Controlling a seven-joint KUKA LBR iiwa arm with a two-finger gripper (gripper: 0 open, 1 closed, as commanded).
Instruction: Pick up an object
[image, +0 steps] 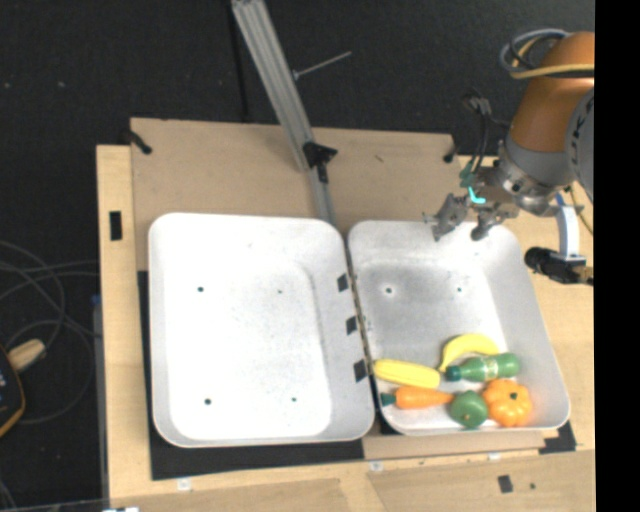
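Note:
My gripper (462, 224) hangs over the far edge of the right bin (430, 290), its two fingers spread apart with nothing between them. At the near end of that bin lies a cluster of toy food: a yellow corn cob (406, 374), a yellow banana (468, 348), a green bottle (484, 368), an orange carrot (422, 398), a green pepper (467, 409) and an orange pumpkin (509, 402). The gripper is well away from the cluster, toward the back.
The left bin (245, 320) sits beside the right one, joined by black clips (352, 325). A slanted metal pole (285, 95) rises behind the bins. Cables lie on the dark floor at the left (40, 290).

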